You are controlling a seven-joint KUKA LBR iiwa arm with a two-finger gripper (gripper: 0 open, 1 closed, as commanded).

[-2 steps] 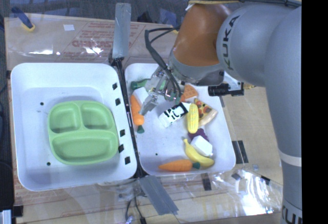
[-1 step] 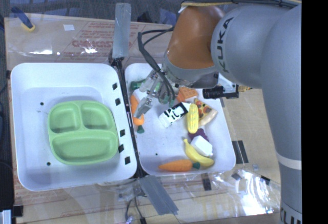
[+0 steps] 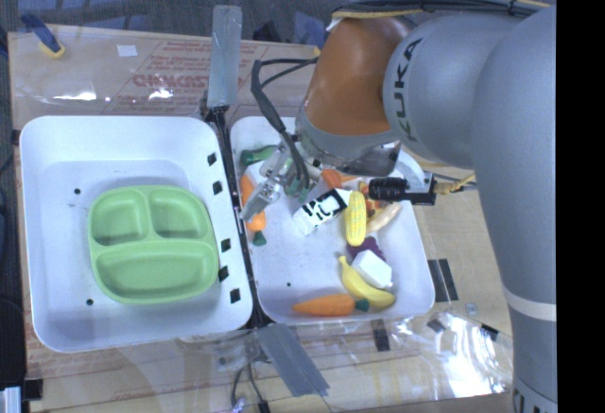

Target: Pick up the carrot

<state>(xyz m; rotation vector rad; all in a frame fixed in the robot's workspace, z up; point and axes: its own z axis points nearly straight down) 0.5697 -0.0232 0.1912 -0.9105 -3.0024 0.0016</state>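
Note:
Two orange carrots lie in the right bin [image 3: 416, 283]. One carrot [image 3: 322, 305] rests along the bin's front wall, its tip pointing left, next to a banana [image 3: 363, 284]. The other carrot [image 3: 249, 191] lies against the bin's left wall, with a green top [image 3: 255, 156] at its far end and partly covered by the gripper. My gripper [image 3: 270, 184] hangs low over this second carrot, right at the left wall. The big grey and orange wrist hides the bin's back part.
A corn cob [image 3: 355, 216], a white box with black marks [image 3: 319, 208], a white and purple item [image 3: 372, 266] and an orange piece [image 3: 332, 178] crowd the right bin. The left bin [image 3: 47, 156] holds a green divided plate [image 3: 151, 243].

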